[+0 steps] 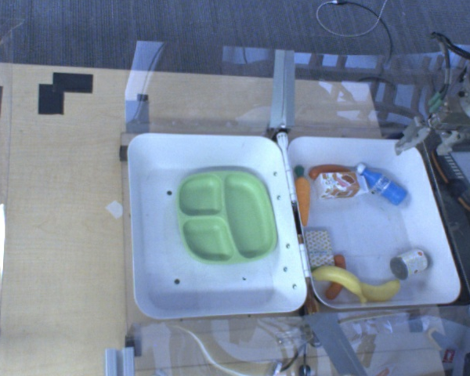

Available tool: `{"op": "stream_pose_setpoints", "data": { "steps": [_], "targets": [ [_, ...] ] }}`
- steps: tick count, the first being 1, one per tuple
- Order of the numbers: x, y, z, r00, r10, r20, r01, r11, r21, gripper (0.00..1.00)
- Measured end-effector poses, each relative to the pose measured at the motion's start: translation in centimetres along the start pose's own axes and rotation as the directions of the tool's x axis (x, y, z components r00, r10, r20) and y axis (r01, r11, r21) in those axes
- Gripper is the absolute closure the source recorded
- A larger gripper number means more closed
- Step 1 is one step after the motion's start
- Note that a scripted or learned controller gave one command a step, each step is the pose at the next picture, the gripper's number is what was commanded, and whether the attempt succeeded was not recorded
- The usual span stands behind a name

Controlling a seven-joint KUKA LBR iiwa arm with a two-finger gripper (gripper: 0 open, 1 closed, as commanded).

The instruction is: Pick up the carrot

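Note:
The carrot [302, 197] is orange with a green top and lies lengthwise against the left wall of the right bin [442, 233]. It points toward the front. My gripper [414, 137] hangs over the bin's far right corner, well away from the carrot and above the rim. Nothing shows in its grasp.
Also in the right bin are a sausage [329, 169], a printed packet [338, 185], a blue bottle [383, 186], a patterned sponge [319, 247], a banana [357, 285] over a small red piece [334, 288], and a tin [410, 263]. The left bin [153, 272] holds a green divided plate [225, 215].

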State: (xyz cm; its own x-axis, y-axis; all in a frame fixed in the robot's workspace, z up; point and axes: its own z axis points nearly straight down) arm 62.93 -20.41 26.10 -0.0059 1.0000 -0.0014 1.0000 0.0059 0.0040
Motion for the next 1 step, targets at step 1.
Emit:
{"op": "stream_pose_setpoints", "data": {
  "steps": [1],
  "targets": [
    [8.56,2.31,9.5,0.984,0.181,-0.001,-0.181,0.984,0.001,0.0]
  ]
}}
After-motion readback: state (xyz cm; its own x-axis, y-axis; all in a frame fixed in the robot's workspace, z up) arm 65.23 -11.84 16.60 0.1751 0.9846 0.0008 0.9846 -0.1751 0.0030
